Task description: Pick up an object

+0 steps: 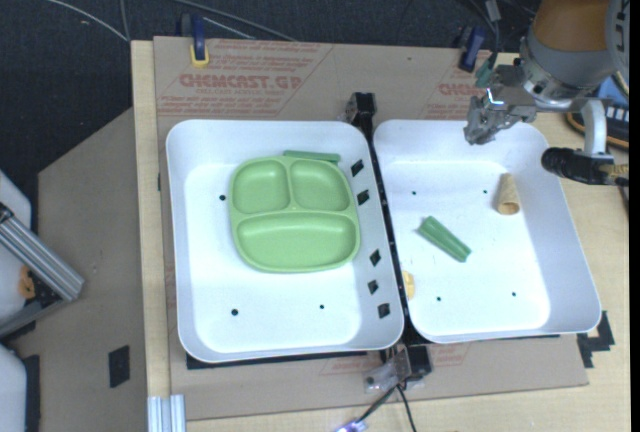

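Camera view looks down on two white bins on a bench. From where I stand, the gripper [487, 128] hangs over the far rim of the right bin [560, 295]. It is small and dark against the white, and I cannot tell how its jaws stand or whether anything sits between them.

The right bin has two loose things. A green block [443, 239] lies flat near the middle, slanted, long and narrow with squared edges. It looks stiff and light, probably plastic or foam, and would be best pinched across its narrow width near the midpoint. A tan cone [508, 194] lies just beyond it toward the arm, short and tapered like a wafer cone. It may roll or slip out of a squeeze, so I would close on it near the wide end, gently.

The left bin [195, 250] holds a green plate [294, 215] with three compartments. It is broad and shallow, awkward for two fingers except at the rim. A green strip [312, 156] peeks out at the plate's far edge.
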Motion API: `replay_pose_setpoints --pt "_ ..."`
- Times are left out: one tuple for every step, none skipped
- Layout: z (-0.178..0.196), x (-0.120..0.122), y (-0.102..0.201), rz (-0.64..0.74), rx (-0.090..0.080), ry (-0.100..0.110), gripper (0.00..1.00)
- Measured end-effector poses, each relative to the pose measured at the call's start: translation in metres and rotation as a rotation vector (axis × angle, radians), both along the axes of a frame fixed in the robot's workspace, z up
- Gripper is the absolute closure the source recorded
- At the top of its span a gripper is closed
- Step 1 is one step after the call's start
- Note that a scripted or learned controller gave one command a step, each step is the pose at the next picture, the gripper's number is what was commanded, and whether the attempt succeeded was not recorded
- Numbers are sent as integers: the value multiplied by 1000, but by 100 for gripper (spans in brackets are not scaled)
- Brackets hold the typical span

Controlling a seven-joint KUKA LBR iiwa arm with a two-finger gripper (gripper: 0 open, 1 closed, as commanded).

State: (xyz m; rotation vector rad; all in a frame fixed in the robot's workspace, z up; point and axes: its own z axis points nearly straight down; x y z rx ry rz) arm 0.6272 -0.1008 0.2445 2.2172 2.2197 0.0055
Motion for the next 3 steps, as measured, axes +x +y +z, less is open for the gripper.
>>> replay_pose_setpoints --pt "5 -2 52 5 3 5 100" --pt "5 -19 98 4 3 9 100" --pt "-11 -33 152 4 3 10 100"
